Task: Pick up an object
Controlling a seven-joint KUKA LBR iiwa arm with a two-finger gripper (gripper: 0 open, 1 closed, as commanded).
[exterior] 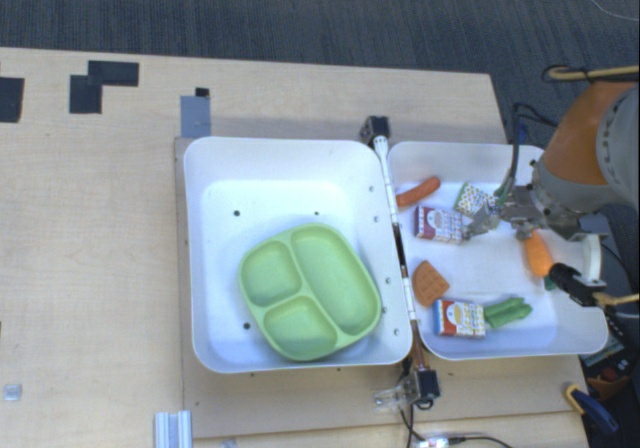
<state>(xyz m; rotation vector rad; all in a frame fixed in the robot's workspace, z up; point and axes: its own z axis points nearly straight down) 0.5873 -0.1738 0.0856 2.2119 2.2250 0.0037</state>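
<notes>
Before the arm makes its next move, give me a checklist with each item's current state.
1. Pincer inside the right white bin: ok, it sits low among the objects.
2. Object between the fingers: cannot tell, fingertips too small to read.
3. Nearest target: ok, the small white-and-red carton lies just left of the pincer, with a crumpled patterned packet above it.
4. Crowding: not ok, the orange carrot-shaped toy lies close beside the wrist.
5. Other items apart: ok, the red sausage-shaped toy, orange flat wedge and green pea-pod toy lie apart from the pincer.
</notes>
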